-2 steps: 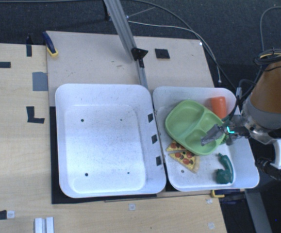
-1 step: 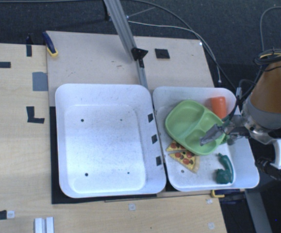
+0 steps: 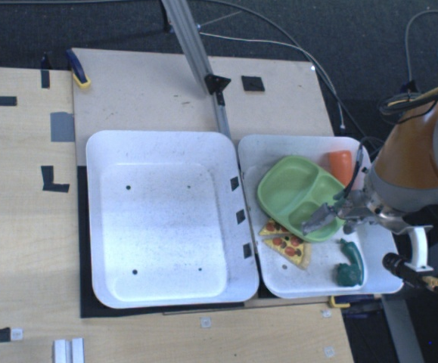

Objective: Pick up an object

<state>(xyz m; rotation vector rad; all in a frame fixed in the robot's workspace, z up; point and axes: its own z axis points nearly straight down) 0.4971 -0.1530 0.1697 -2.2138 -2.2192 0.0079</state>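
The right bin (image 3: 309,278) holds several objects. A green divided dish (image 3: 290,191) lies near its middle. An orange item (image 3: 340,162) sits behind the dish at the far right. A toy pizza slice (image 3: 288,246) lies in front of the dish, and a dark green object (image 3: 349,264) rests near the bin's front right corner. My gripper (image 3: 321,218) reaches in from the right and hangs low over the dish's front right rim, partly covering it. Nothing can be seen held in it.
The left bin (image 3: 97,203) stands beside the right one, with small black clips along their shared wall. A slanted metal pole (image 3: 196,48) rises behind the bins. Cables run along the back right. Blue-yellow clamps (image 3: 77,68) sit at the bench's corners.
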